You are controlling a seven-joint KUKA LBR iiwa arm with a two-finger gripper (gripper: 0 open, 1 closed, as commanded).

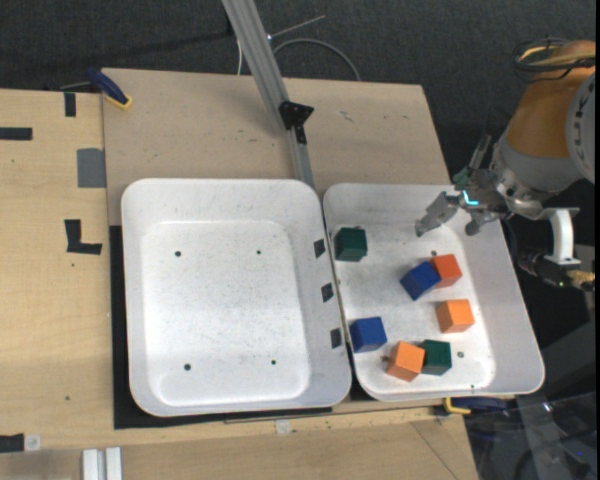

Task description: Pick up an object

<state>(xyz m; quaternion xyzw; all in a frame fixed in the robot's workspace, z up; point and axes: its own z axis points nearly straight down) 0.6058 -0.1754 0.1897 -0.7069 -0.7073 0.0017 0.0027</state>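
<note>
Camera view looks down at a slant on the pale wooden tabletop (210, 128), where we see two shallow white plastic bins side by side. We find the left bin (145, 208) bare inside apart from a few dark specks, while the right bin (515, 353) carries seven small cubes.

The grey arm with its orange band (550, 118) reaches in from the right, and its hand (450, 216) hangs over the upper right part of the right bin. We see two fingers (432, 216) spread apart with nothing between them — the hand grips no cube.

Nearest below the hand lie a blue cube (419, 280) and an orange cube (446, 268), touching each other near the bin's middle. Just below them sits a second orange cube (455, 315). A dark green cube (351, 243) lies well to the left of the hand, near the bin's left wall. Farther down, well apart from the hand, we see another blue cube (368, 333), then a third orange cube (407, 360) touching a second dark green cube (436, 356) near the bin's lower edge.

A grey metal bar (255, 43) slants in from the top toward the gap between the bins.
</note>
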